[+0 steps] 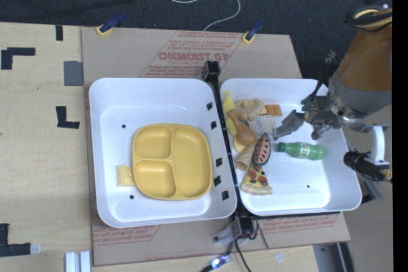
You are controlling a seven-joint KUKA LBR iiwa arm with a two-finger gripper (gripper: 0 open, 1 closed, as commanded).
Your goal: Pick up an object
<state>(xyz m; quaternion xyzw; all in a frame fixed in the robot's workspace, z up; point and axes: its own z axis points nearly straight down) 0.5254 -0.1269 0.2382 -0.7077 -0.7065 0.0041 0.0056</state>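
Note:
The right bin (331,197) holds a pile of toy food along its left wall: a watermelon slice (261,150), a pizza slice (257,182), a banana (228,104), a brown drumstick (241,122) and an orange cracker (273,110). A green bottle (301,150) lies on its side near the bin's middle. My gripper (298,131) hangs just above and behind the bottle. It is open, its fingers spread wide, and nothing sits between them.
The left bin (102,105) carries a yellow divided plate (172,160) with a pale yellow block (123,175) at its left edge. A black divider with clips (220,137) runs between the bins. The arm's grey body (363,83) overhangs the right bin's far right corner.

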